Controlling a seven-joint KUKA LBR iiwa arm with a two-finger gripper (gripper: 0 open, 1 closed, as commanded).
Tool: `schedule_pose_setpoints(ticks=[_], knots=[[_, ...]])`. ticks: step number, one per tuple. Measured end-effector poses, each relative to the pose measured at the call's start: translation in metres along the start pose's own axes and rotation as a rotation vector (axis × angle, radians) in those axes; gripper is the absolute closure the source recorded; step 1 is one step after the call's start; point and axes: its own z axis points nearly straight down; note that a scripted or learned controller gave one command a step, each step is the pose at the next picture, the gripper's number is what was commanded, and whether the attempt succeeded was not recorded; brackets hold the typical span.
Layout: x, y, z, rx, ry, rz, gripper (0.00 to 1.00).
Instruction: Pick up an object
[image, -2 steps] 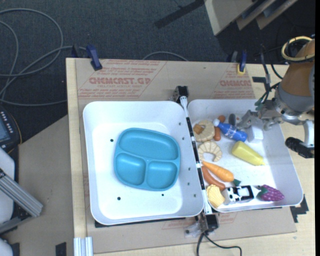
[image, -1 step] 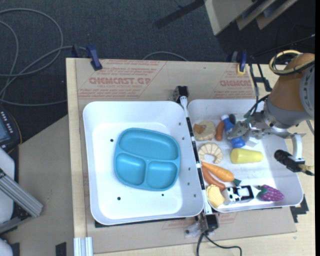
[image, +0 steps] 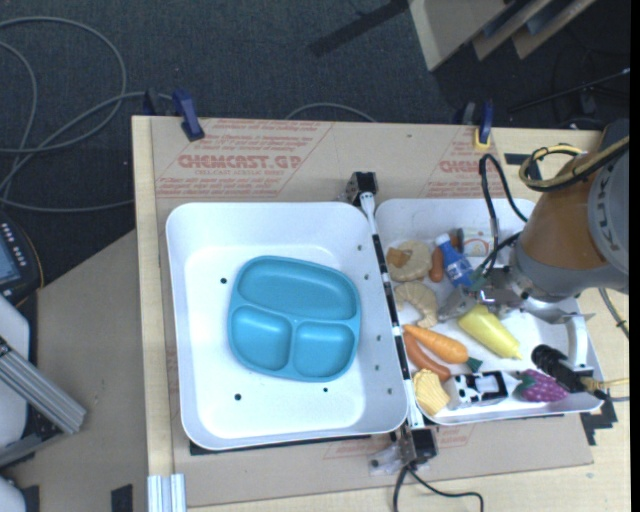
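Now the gripper (image: 478, 288) hangs over the right white bin (image: 575, 345), beside a yellow plastic pepper (image: 490, 332); finger state impossible to tell.

Left bin (image: 200, 250): wide open floor around the blue divided plate (image: 294, 317), which sits centre; free margins on all sides. Right bin (image: 420, 212): crowded. Carrot (image: 436, 345), yellow pepper (image: 489, 332), grapes (image: 541, 386), biscuit-like pieces and a blue item lie close together, little gap between them. Arm (image: 570, 235) overhangs its right side, blocking approach there.
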Motion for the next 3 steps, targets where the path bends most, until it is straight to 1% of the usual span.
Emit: schedule_pose_setpoints(ticks=[1,2,3], knots=[[-0.001,0.003,-0.011,-0.008,-0.004,0.000,1.00],[-0.001,0.003,-0.011,-0.007,-0.003,0.000,0.00],[0.035,-0.048,-0.002,-0.024,-0.017,0.008,0.00]])
